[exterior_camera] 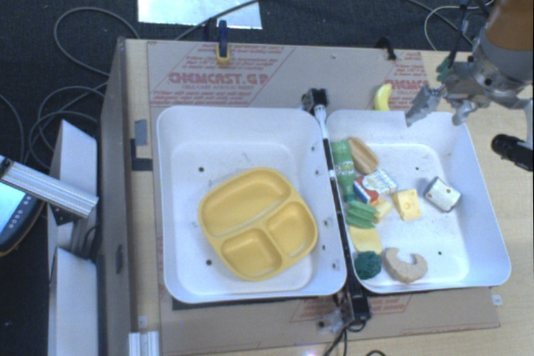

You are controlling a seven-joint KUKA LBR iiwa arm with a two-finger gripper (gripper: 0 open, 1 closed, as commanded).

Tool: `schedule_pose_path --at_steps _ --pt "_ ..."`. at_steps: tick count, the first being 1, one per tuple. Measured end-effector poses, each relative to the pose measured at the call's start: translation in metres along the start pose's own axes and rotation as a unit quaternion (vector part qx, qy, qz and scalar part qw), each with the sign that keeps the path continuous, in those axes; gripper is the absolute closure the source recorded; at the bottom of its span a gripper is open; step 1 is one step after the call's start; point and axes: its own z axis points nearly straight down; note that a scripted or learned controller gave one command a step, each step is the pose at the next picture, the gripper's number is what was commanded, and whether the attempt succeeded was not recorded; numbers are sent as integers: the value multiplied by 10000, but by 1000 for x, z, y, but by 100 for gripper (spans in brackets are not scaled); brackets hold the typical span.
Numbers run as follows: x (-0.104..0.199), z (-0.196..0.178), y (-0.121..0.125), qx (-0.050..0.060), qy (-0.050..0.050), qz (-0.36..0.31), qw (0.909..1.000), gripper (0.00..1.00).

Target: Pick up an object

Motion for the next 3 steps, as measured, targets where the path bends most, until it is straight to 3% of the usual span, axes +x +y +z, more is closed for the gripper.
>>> schedule_pose_path --at_steps 1,2,3 --pt "-4 104 -85 21 4 11 10000 0" --pt "6 183 -70 -13 -2 11 10000 0" --pt "12 191 7 -44 -15 -4 10000 0"
